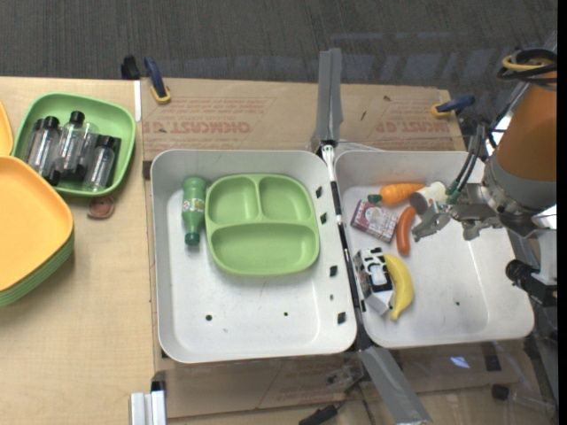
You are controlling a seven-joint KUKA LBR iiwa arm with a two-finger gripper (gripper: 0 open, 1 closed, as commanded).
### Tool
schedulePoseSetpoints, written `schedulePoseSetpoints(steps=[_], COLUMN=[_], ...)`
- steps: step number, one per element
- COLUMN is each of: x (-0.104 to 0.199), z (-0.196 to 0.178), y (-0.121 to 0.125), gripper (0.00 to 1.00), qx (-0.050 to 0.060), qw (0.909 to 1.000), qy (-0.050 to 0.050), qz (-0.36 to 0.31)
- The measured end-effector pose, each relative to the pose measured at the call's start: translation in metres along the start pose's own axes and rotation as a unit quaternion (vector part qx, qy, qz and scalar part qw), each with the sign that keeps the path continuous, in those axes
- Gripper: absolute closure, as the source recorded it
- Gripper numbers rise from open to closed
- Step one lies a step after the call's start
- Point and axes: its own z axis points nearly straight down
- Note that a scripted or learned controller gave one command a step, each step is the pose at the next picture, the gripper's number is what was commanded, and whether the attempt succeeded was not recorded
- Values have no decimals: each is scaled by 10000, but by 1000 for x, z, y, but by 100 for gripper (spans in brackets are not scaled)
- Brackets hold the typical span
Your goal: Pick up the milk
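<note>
The milk, probably a light, crushable carton, lay beside the banana. Grasping its flat sides seemed best. The gripper hovered, finger state indiscernible.

Glossy white plastic bins; matt green plastic plate; brown cardboard

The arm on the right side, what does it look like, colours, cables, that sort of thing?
The arm is grey, with a broad orange band above the wrist. Its gripper is grey metal with a boxy body. A thin green cable runs down beside the wrist toward the gripper, and a yellow-and-black cable loop sits near the arm's top.
</note>
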Motion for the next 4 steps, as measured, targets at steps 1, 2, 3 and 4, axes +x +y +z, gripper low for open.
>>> schedulePoseSetpoints(steps=[1,2,3,4], x=[-60,-64,-66,-68], z=[66,110,102,112], y=[57,110,109,112], gripper=[0,0,100,100], qx=[-10,-101,-92,-77], qw=[9972,9957,9959,9942], qy=[-2,-21,-28,-26], qz=[-750,-919,-904,-1072])
